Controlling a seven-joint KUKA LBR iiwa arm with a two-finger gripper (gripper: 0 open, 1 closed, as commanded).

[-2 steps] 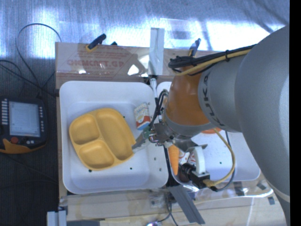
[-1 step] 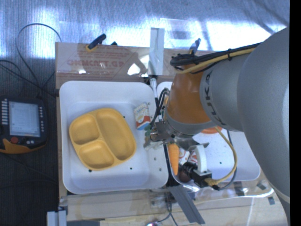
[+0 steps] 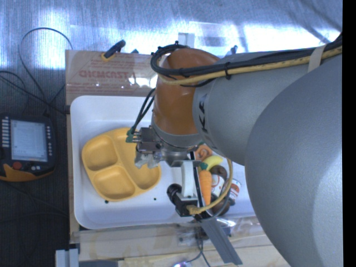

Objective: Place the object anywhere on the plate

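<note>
Right now, in the camera view, my arm (image 3: 267,127) sweeps in from the right and covers much of the frame, its orange band (image 3: 175,93) sitting above the middle. My gripper (image 3: 146,156) hangs at the centre, over the right edge of the yellow plate (image 3: 108,166), which lies in the left half of the white bin (image 3: 97,107) on the counter. Whether it is clenched, released or carrying anything I cannot tell, since my own wrist hides it. Lower right of centre, past the plate's rim, I see an orange carrot-like piece (image 3: 205,187) beside a yellowish one (image 3: 213,162), half hidden by cables (image 3: 222,191). Either may be the object; I judge neither is on the plate yet.
</note>
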